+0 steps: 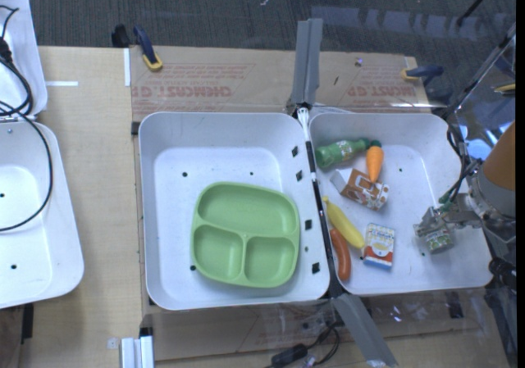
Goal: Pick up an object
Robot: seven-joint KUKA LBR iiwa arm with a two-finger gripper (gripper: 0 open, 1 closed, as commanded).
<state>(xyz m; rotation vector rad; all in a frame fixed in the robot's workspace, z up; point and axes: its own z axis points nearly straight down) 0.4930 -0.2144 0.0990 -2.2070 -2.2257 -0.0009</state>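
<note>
metal gripper [435, 231], fingers' spread unclear, hovers in the right bin [410, 276], right of a glossy carton [379, 245], smooth banana [345, 225] and tapered carrot [374, 163]

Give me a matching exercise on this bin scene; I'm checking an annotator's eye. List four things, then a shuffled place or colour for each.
Things:
1. divided plate
2. carrot
3. green bottle
4. banana

Descriptions:
A. yellow, near the right bin's left wall
B. orange, just right of the bottle
C. pale green, in the left bin
D. lying at the right bin's far left corner

Pairs: 1-C, 2-B, 3-D, 4-A
</note>
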